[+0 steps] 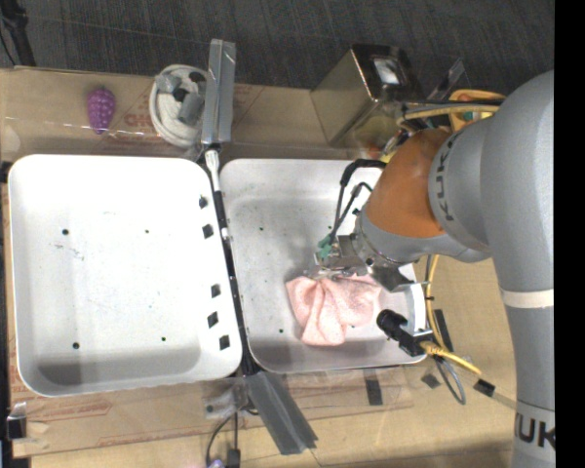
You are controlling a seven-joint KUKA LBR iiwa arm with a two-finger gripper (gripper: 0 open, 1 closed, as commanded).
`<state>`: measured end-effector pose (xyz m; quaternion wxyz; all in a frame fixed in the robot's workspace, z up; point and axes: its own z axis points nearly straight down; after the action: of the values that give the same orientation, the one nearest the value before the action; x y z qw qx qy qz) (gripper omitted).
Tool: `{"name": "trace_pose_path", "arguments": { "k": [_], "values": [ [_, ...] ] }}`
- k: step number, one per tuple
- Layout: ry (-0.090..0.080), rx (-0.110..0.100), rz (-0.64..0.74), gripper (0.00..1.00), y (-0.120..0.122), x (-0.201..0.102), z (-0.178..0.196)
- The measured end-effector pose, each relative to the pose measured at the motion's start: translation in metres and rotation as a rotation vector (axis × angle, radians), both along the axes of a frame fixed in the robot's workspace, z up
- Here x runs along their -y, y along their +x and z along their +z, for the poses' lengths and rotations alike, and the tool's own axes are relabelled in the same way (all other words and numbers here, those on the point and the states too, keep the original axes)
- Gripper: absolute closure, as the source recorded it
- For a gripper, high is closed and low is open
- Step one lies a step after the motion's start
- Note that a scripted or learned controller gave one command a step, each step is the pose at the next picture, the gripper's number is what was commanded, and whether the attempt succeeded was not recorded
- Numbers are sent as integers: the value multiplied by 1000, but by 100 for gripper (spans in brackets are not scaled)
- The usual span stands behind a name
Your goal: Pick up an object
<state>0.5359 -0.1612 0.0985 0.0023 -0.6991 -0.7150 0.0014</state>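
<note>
A crumpled pink cloth [329, 307] lies in the right bin [273, 203], near its front right part. My gripper [343, 264] hangs right at the cloth's upper edge, under the grey arm with the orange band [409, 193]. The cloth's top seems bunched up toward the gripper. The wrist hides where the gripper meets the cloth.
The left bin [107, 261] stands beside the right one, with a metal divider [224, 281] between them. Behind the bins sit a purple object [100, 108], a white roll [178, 100] and a metal box [361, 91]. Cables [439, 359] trail at the right bin's front right corner.
</note>
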Motion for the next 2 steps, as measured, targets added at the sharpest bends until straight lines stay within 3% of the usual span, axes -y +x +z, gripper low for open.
{"name": "trace_pose_path", "arguments": {
  "k": [1, 2],
  "values": [
    [1, 3, 149, 0, -24, -31, -7],
    [3, 1, 356, 0, -30, -59, -7]
  ]
}}
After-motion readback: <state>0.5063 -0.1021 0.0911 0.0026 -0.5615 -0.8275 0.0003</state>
